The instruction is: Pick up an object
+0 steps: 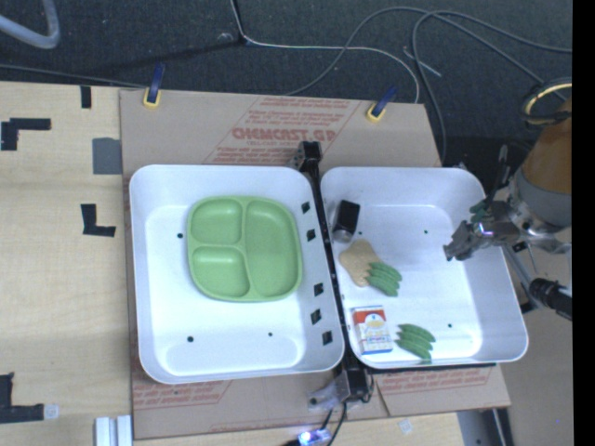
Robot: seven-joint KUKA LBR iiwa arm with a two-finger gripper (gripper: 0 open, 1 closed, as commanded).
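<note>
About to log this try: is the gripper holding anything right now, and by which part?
Nothing is held. The gripper hangs over the right bin near its right wall, with only bare white floor under its fingers.

Gripper (462,246) low, tilted leftward

Only legible text: red print on the cardboard sheet (279,124) under my bins, upside down, roughly "CHEMCAST GP". Small red-and-white box (373,331) in the right bin has a label, too small to read.

The tool (462,245) is too small to read; the arm (548,170) is cropped.
</note>
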